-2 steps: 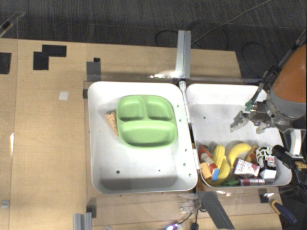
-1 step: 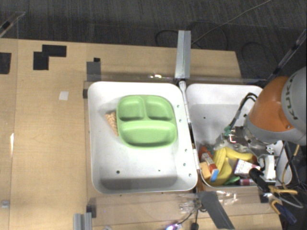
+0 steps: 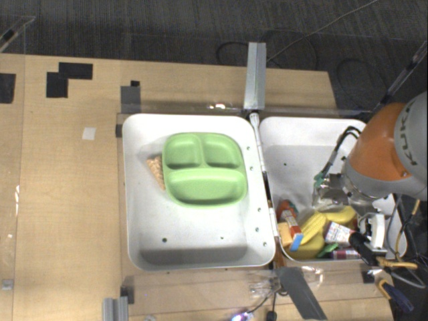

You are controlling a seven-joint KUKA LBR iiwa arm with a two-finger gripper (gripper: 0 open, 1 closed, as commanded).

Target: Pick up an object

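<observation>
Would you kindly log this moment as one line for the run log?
arm: over right bin | gripper: above clutter, grasp unclear | left bin: green divided plate | status: no pick confirmed

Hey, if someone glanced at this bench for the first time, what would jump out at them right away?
Probably the green divided tray, sitting alone in the left bin with something tan poking out from under its left edge. Next, the arm's orange band on the right, reaching down over the right bin. Below it, a colourful clutter of small things, yellow and red among them, crowds that bin's near corner.
</observation>
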